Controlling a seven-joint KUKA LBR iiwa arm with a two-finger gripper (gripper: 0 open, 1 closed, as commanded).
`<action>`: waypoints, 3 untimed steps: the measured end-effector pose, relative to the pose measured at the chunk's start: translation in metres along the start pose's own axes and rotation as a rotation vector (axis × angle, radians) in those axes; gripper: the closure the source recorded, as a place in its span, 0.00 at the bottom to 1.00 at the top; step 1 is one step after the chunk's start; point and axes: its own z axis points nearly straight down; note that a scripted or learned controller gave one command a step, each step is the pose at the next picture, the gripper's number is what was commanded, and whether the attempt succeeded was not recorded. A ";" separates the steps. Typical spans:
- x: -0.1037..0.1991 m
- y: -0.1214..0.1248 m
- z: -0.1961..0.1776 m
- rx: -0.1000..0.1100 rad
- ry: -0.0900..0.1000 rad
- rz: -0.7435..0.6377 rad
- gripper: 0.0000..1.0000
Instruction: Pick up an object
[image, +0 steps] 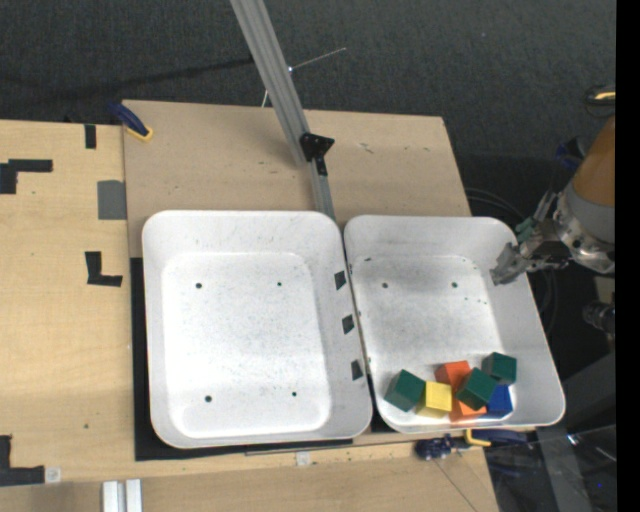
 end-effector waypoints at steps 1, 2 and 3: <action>0.001 0.001 -0.011 0.006 0.002 0.000 1.00; 0.055 0.007 0.001 0.008 0.004 -0.004 1.00; 0.107 0.005 0.007 0.008 0.004 -0.004 1.00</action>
